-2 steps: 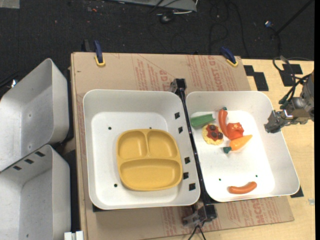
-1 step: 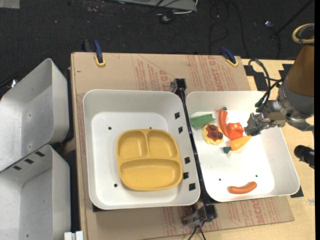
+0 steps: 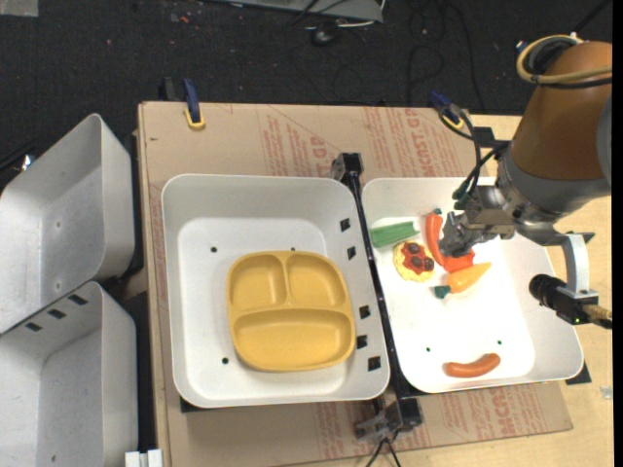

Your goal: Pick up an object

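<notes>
In the right bin (image 3: 545, 348) lie several toy foods: a green piece (image 3: 392, 232), a small pizza slice (image 3: 416, 260), a red pepper (image 3: 435, 236), an orange carrot (image 3: 465, 277) and a sausage (image 3: 472, 365). My gripper (image 3: 458, 242) hangs low over the red pepper and the carrot, near the bin's middle. Its fingertips are hard to make out against the toys. Nothing is seen lifted.
The left bin (image 3: 195, 261) holds a yellow divided plate (image 3: 290, 310). A black divider (image 3: 368, 280) runs between the bins. Two white containers (image 3: 58, 261) stand off the bench at the left. Bare floor in the right bin lies around the sausage.
</notes>
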### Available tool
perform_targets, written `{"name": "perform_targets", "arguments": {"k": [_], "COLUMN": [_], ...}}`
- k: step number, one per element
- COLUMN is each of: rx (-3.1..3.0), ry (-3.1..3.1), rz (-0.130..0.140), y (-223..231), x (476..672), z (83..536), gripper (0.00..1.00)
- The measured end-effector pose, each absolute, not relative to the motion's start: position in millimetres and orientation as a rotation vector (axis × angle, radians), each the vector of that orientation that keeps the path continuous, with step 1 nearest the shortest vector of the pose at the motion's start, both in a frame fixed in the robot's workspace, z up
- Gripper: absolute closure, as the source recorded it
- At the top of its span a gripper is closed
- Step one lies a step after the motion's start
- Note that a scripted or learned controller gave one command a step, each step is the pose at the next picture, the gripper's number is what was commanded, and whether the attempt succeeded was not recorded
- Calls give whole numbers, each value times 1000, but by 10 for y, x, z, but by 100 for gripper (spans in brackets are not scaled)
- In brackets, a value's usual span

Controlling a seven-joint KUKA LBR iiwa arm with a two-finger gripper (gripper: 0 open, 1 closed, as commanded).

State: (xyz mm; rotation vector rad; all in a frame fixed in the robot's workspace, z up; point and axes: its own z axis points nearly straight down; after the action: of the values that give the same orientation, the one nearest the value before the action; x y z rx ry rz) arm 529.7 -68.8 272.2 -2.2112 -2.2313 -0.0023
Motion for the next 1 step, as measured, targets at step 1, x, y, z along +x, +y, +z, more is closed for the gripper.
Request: {"name": "perform_targets", "arguments": {"k": [1], "rx": [-2215], "ry": [-2228], "rz": [0], "y": [-219], "x": [5461], "z": [2583], "gripper": [100]}}
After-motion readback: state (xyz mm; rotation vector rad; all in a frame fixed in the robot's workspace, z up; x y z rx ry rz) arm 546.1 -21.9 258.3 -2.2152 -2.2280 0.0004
